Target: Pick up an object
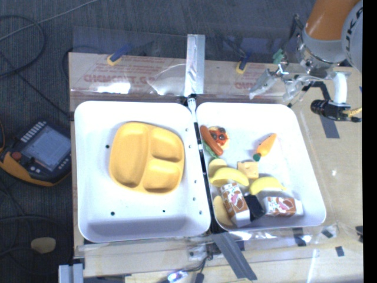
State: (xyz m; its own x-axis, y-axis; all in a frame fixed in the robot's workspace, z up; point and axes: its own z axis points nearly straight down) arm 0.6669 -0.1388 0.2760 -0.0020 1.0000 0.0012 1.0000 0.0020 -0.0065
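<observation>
The gripper [281, 82], jaws spread and empty, hangs at upper right; the carrot [265, 145] lies below it, slanting toward lower left.

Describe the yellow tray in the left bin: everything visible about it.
The yellow tray is a rounded-square divided plate, apparently smooth plastic, lying flat and face up on the floor of the left bin. Raised ridges split it into three compartments: one large on its left side, two smaller on its right. Nothing lies in any of them. It sits roughly centred, slightly rotated against the bin's walls, touching no wall and no other object. The gripper is far off, beyond the right bin's top corner.
</observation>
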